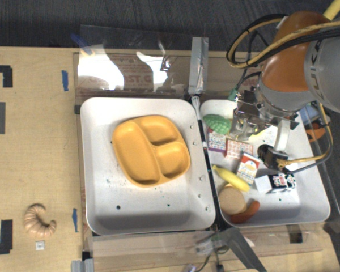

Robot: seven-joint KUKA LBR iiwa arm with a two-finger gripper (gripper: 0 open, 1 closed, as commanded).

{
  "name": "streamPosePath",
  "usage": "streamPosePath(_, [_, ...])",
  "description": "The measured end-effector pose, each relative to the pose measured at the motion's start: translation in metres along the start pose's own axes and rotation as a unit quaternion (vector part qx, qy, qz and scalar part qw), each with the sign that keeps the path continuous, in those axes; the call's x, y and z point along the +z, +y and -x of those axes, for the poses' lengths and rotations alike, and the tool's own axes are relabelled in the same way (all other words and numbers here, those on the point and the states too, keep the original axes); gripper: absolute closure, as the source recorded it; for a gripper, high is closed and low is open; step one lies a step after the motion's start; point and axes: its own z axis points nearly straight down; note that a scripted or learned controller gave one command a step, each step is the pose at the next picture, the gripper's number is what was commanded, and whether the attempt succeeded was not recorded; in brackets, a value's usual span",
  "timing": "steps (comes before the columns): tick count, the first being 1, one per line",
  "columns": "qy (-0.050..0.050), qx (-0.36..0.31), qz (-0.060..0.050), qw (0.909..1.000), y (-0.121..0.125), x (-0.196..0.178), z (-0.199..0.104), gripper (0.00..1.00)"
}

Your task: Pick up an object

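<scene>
Lying far left of the gripper (245, 130), out on the bench: a curled tan toy (39, 220). Closer, in the left bin (96, 123), a yellow divided plate (151, 149). Just left of the gripper, a green item (218, 121) in the right bin (311, 203). Directly below, small printed cartons (233, 147); lower still, a banana (232, 178) and a round brown object (232, 200). Fingers hidden under the wrist, so cannot tell whether parted or closed.
</scene>
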Motion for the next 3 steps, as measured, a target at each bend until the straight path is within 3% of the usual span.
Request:
streamPosePath(1, [0.001,-0.062,0.001,0.9981,-0.068,0.015,-0.035,1.00])
streamPosePath(2, [0.001,-0.358,0.005,0.9338,-0.085,-0.021,-0.033,1.00])
streamPosePath(3, [-0.001,-0.569,0.007,0.8226,-0.062,-0.049,-0.016,1.00])
